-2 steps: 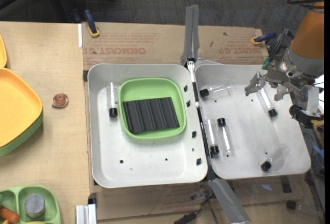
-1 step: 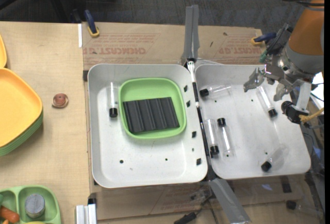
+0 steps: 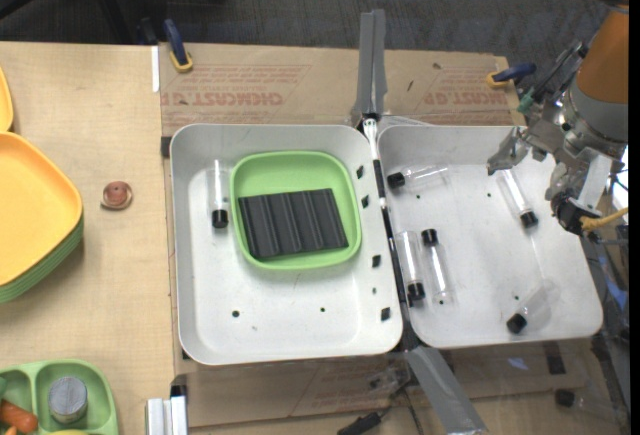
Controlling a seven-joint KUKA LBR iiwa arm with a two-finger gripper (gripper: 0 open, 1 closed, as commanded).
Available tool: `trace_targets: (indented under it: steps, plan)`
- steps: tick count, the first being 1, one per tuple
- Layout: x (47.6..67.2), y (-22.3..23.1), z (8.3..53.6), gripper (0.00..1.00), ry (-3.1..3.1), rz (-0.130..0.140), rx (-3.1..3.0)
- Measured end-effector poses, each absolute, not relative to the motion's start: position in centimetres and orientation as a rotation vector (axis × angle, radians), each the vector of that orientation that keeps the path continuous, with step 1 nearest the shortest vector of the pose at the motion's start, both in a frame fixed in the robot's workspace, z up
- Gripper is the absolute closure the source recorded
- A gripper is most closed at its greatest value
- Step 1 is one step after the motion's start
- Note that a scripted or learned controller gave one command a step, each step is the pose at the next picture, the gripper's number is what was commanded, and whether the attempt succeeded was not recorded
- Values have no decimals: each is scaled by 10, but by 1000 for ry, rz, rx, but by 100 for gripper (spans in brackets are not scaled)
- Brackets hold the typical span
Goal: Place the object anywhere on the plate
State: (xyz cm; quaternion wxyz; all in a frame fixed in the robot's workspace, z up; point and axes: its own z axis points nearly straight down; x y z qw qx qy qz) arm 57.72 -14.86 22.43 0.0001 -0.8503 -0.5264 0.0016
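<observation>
A green plate (image 3: 294,175) sits in the left bin (image 3: 200,323) with a dark ribbed block (image 3: 291,222) lying flat on it. Just left of the plate lies a clear tube with a black cap (image 3: 218,195). Several more clear, black-capped tubes are scattered in the right bin (image 3: 480,323), among them one (image 3: 520,198) close under my gripper (image 3: 538,159). The gripper hangs over the right bin's far right corner, and I see nothing held in it.
Stacked yellow plates (image 3: 30,213) and a small red disc (image 3: 117,194) lie on the bench left of the bins. A green divided tray (image 3: 55,398) sits at the bottom left. Clamps (image 3: 178,51) hold the cardboard behind the bins.
</observation>
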Motion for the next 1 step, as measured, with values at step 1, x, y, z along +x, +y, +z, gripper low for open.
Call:
trace_targets:
  steps: [1]
  plan:
    - [587, -145, 219, 0, -1426, 6, -2798]
